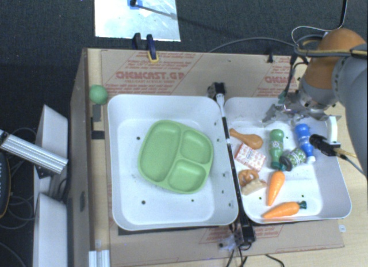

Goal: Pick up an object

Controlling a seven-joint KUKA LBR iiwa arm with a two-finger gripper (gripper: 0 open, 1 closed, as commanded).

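Gripper: the gripper (286, 110) hangs over the far part of the right bin (339, 194), its metal fingers splayed wide with nothing between them.
Nearest candidates: a green bottle (277, 145) stands or lies just below the fingers, a blue bottle (304, 135) just beside it to the right, and a dark green bottle (294, 159) lies tilted, touching or nearly touching both.
Other toys in the right bin: a toy drumstick (247, 140), a red-and-white packet (250, 158), a pretzel (248, 176) with a pale bread piece (252, 187) against it, and two carrots (275, 186) (283, 209) toward the near edge.
Left bin: the left bin (126, 202) bears a green divided plate (175, 156).
Handling, judged: the bottles look like light, hollow, rigid plastic with smooth round sides, so likely slippery and prone to roll out of a pinch.
Where to hold: across the green bottle's body at mid-length, fingers on either side of its narrow width.
Risk: the three bottles crowd together, so a finger may land on a neighbour instead of slipping between.
Easier option: the upper carrot lies apart from the rest and tapers, so grip near its thick end.
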